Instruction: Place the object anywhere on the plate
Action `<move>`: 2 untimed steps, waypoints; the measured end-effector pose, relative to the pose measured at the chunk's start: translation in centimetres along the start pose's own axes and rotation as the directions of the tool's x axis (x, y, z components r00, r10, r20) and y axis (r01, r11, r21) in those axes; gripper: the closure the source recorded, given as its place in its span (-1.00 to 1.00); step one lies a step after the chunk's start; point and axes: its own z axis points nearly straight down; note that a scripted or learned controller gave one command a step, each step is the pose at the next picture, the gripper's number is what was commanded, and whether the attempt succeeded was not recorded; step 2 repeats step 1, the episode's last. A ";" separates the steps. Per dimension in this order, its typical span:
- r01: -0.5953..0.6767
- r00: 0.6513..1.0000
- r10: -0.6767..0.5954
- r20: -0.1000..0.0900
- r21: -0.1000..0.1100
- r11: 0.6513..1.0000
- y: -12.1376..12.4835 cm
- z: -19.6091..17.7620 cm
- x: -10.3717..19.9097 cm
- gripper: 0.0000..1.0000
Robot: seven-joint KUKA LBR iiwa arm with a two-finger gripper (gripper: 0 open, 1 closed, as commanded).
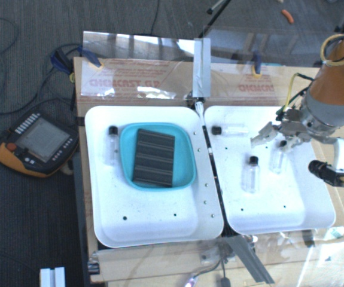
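Note:
A blue plate [183, 175] sits in the left bin [151, 223], and a dark grey ribbed block [154, 157] lies flat on its middle. My gripper [282, 141] hangs over the back right of the right bin [279, 211], open, with one silver finger [262, 136] splayed to the left. A clear vial [276, 160] lies just in front of the gripper, not visibly between the fingers. Another clear vial with a black cap [250, 173] lies left of it on the bin floor.
A third capped vial [225, 129] lies along the right bin's back left edge. In the left bin, another vial [112, 143] rests just left of the plate. The ridge between the bins [210, 166] runs down the middle. A teach pendant [37, 143] sits on the floor at left.

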 end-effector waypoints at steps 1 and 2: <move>0.004 1.000 -0.004 0.005 -0.002 1.000 3.6 -10.6 -0.2 -1.00; 0.004 1.000 -0.004 0.005 -0.002 1.000 3.6 -10.6 -0.2 -1.00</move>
